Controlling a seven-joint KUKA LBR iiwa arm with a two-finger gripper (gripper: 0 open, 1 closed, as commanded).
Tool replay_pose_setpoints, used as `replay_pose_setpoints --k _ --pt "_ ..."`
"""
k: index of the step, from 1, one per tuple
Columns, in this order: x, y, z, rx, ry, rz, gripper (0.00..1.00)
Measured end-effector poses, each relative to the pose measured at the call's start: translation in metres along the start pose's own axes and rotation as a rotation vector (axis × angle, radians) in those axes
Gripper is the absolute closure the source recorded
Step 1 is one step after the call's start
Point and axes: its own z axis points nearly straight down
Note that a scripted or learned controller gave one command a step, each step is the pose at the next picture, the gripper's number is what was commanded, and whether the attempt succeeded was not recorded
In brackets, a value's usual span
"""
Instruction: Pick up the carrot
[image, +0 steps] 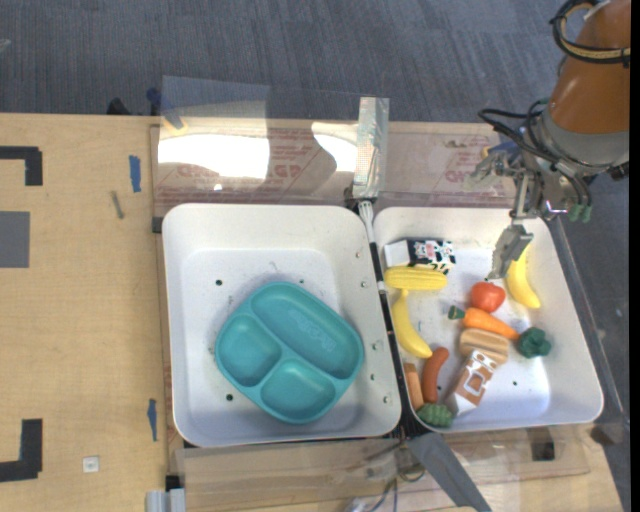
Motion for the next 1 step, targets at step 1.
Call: replay_pose_setpoints --k 1 --pt "0.0429 0.0077 0.1169 0.001 -0.004 0.162 0.00"
